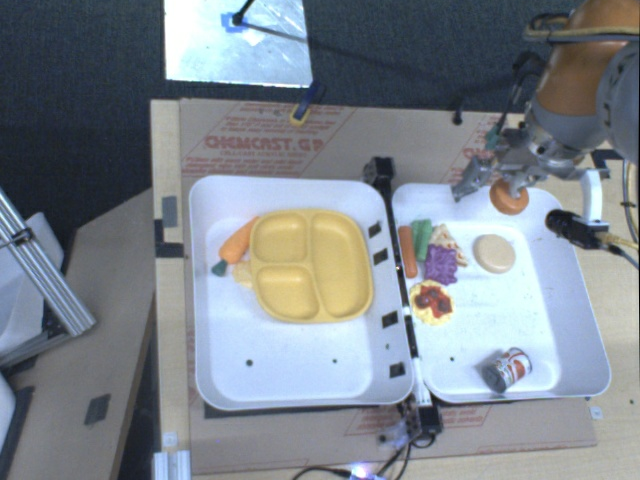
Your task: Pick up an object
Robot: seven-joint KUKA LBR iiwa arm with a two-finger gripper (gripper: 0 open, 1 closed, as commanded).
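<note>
1. One orange disc (509, 199) sits at the right bin's (580, 298) far edge, partly covered by the tool (500, 180).
2. Whether the tool pinches it cannot be told; its tips blur together.
3. Nearby lie a tan round (494, 253), purple lump (441, 265), sausage (407, 250) and can (507, 369).
4. A yellow tray (306, 265) half hides a carrot (237, 240) in the left bin (220, 368).

A divided plate (305, 265) lies in the left bin (215, 368); a can (507, 369) lies in the right bin (575, 358).
</note>
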